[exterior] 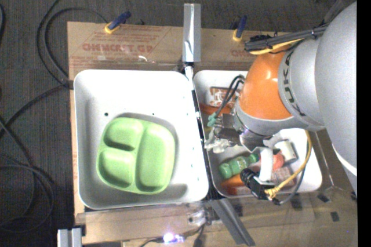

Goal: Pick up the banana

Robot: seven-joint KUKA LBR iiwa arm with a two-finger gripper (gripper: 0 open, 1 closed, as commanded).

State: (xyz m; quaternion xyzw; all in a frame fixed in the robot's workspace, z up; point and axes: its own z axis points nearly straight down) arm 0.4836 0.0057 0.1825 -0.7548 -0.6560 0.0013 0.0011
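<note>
My gripper [216, 134] is down inside the right bin [316, 179], close to its left wall. The orange wrist band [264, 92] and the grey arm cover most of that bin and hide what lies under them. Just below the gripper lies a green bottle [235, 167], with an orange item [232, 183] at the bin's front edge. I cannot pick out a banana among the items that show.
The left bin [87, 95] holds a green divided plate [138, 153]. A brown packet [218, 95] lies at the back of the right bin, and a red and white item [284, 156] lies to the right. A yellow cable [293, 177] loops off the wrist.
</note>
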